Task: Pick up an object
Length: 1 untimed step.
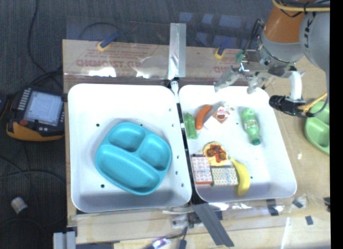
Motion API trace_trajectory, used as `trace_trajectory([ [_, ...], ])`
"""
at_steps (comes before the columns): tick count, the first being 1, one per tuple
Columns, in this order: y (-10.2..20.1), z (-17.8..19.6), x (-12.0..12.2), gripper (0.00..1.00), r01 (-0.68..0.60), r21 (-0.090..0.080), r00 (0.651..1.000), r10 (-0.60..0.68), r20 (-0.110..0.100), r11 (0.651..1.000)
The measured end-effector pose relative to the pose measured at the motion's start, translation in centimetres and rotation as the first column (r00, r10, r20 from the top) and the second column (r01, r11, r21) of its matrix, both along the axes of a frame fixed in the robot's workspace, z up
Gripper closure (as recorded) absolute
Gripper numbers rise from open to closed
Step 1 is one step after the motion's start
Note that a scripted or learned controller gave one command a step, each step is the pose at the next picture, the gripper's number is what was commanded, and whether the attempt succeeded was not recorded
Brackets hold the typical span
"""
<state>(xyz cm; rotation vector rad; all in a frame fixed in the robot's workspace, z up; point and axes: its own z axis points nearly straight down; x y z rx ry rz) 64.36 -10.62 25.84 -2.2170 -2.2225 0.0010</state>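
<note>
My gripper (238,83) hangs above the back edge of the right bin (281,151), open, with nothing between its fingers. Below it in that bin lie an orange sausage-shaped toy (202,116), a small white and red item (222,114) and a green bottle (250,126). A green vegetable toy (189,126) rests against the bin's left wall. Nearer the front are a pizza-like piece (215,151), two small patterned boxes (201,170) (224,175) and a yellow banana (241,177).
The left bin (86,108) holds a turquoise divided plate (134,157). A grey divider (177,55) stands behind the seam between the bins. A green object (319,130) sits off the bench to the right. A handheld pendant (35,113) lies at far left.
</note>
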Motion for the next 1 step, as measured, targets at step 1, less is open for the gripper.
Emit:
trace_trajectory([
  [1, -5.32, -6.73, -4.32, 0.0, -0.032, -0.002, 0.999, 0.032, -0.002, 0.999],
])
